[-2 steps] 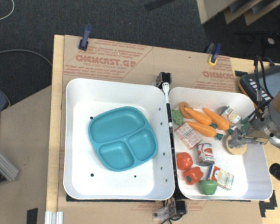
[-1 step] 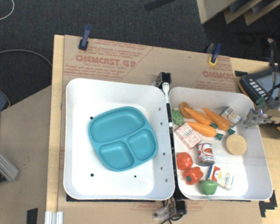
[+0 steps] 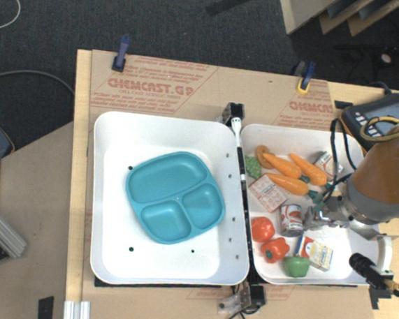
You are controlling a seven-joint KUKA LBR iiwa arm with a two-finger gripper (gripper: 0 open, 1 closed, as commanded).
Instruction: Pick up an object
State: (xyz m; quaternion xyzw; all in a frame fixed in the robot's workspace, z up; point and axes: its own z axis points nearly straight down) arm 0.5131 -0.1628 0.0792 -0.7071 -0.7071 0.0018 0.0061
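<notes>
Camera view shows the arm (image 3: 387, 177) reaching in from the right over the right bin (image 3: 286, 135), its orange band above a grey wrist. Below the wrist the tool (image 3: 318, 214) sits low among the toys, its metal parts close to a small red-and-white can (image 3: 291, 217); whether it is wide, narrow or holding anything cannot be told, since the wrist covers much of it. Just left of the tool lies a pale printed packet (image 3: 267, 192), and above that three carrots (image 3: 289, 172) lie side by side, slanting across the bin's upper part, with a green piece (image 3: 253, 167) at their left end. Below the can a tomato (image 3: 262, 229) rests near the bin's left wall, a red pepper (image 3: 274, 249) lies just beside it, and a green pepper (image 3: 296, 266) sits by the front rim. A small carton (image 3: 318, 254) lies next to the green pepper, under the arm. The left bin (image 3: 106, 181) holds a teal divided plate (image 3: 175, 196), turned at an angle. Both bins rest on a desk (image 3: 94, 82) covered with brown printed board, with two clamps (image 3: 120, 53) at its far edge.
</notes>
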